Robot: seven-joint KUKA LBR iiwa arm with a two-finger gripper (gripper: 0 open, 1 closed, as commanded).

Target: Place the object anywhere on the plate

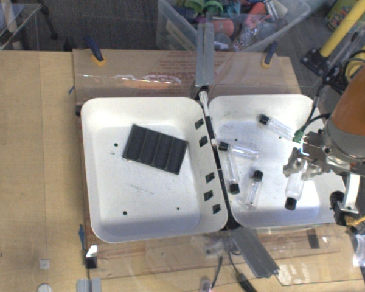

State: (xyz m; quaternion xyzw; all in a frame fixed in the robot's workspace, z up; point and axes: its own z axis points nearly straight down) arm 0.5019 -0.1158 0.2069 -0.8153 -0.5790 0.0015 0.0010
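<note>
Poised low over the right bin [310,105], toward its near right corner: gripper [302,165], grip unreadable from this slant, so spread or pinching cannot be told. Directly under it, touching or nearly so: a clear vial [294,188], black cap [290,204] toward the bin's near edge. Scattered further toward the bin's left edge and far side: four more vials [254,186]. Waiting in the left bin [97,163], slightly toward its far side and skewed to the edges: the dark ribbed plate [155,149].

Probably the grasp step. Confirm a firm hold across the vial's middle before lifting. Raise well above the raised rims where the bins meet, carry level, lower onto the plate's centre, lay along the ribs against rolling.
</note>
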